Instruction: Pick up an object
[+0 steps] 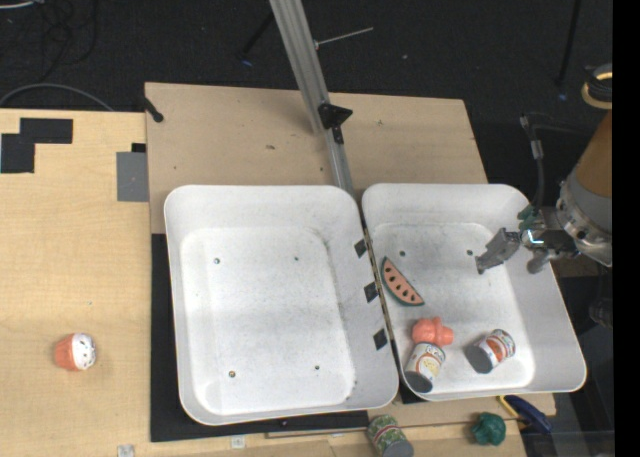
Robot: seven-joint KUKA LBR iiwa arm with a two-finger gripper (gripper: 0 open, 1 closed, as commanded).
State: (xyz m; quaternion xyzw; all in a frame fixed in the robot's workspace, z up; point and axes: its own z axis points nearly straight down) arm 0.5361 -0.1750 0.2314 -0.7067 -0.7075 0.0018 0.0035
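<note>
The right bin (pixel 545 297) holds a watermelon slice toy (pixel 401 283) near its left wall. Toward its front lie a pink-orange lump (pixel 431 330), a small can (pixel 425 360) on its side, and a second small can (pixel 492 350) to the right. My gripper (pixel 516 256) hangs over the right part of this bin, behind the cans and apart from them. It is open, its two grey fingers (pixel 492 254) spread with nothing between them.
The left bin (pixel 190 207) stands beside the right one. A metal rail (pixel 305 65) slants down to the seam between them. On the bench front lie a green lump (pixel 488 429) and a can (pixel 385 435). A red-white ball (pixel 75 352) sits far left.
</note>
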